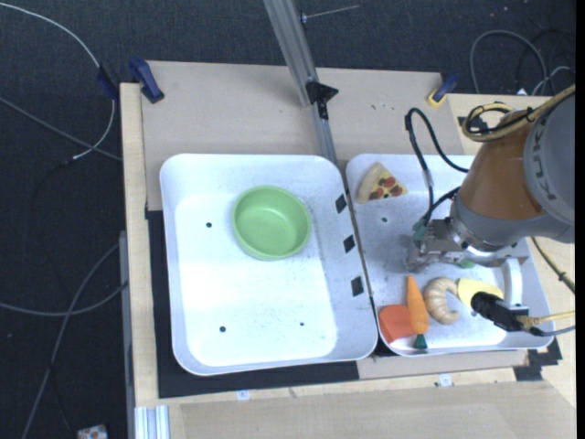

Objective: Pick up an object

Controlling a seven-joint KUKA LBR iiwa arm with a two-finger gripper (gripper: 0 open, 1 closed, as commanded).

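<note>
The grey two-finger gripper [430, 250] is being hung over the right white bin [384, 282]; jaw state cannot be told.

Claw [430, 250] in the right bin [366, 245], pizza slice [380, 185] behind it, carrot [417, 309] and croissant [442, 300] just before it, bowl [271, 222] well left in the left bin [196, 337]

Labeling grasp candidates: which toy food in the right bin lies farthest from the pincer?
The pizza slice, alone in the bin's far left corner. The carrot, croissant and banana cluster just below the pincer.
</note>
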